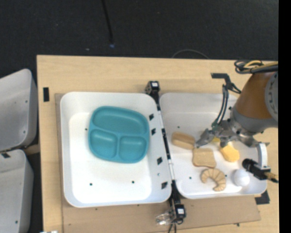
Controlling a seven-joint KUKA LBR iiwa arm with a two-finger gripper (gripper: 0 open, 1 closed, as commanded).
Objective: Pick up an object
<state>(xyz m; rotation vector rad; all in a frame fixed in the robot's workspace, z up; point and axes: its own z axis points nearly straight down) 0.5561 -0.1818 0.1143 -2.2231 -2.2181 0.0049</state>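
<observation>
Tan bread slice [203, 157] below jaws [209, 136]

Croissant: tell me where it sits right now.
In the camera view the croissant lies in the right bin, near its front edge, just below the toast slice and left of the white ball.

Single fixed camera, high above bench [136, 72], looking down at slant, probably from near side; both bins framed.

Grey arm [262, 108] — orange band above the wrist — with thin black cables.
</observation>
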